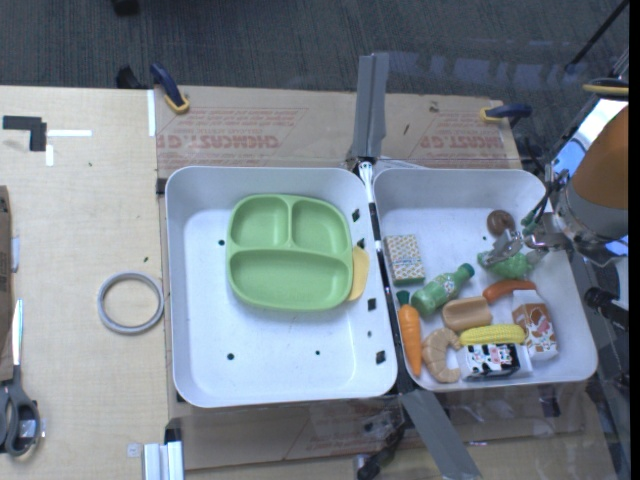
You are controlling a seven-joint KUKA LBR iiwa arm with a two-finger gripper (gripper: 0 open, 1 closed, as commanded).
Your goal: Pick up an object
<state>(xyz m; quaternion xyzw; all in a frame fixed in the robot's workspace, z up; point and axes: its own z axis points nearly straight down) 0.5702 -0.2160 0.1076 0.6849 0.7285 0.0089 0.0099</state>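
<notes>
Your gripper [522, 236] sits low at the right bin's [455, 180] far right, against a green leafy item [506, 260]. Its hold cannot be made out. Nothing looks lifted; the pick remains undone.

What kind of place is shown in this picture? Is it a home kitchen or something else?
Probably a robotics lab, not a kitchen. Two white bins sit on a workbench with clamped cardboard. The food is toys, such as a carrot and a green bottle, and the gripper reaches in.
</notes>
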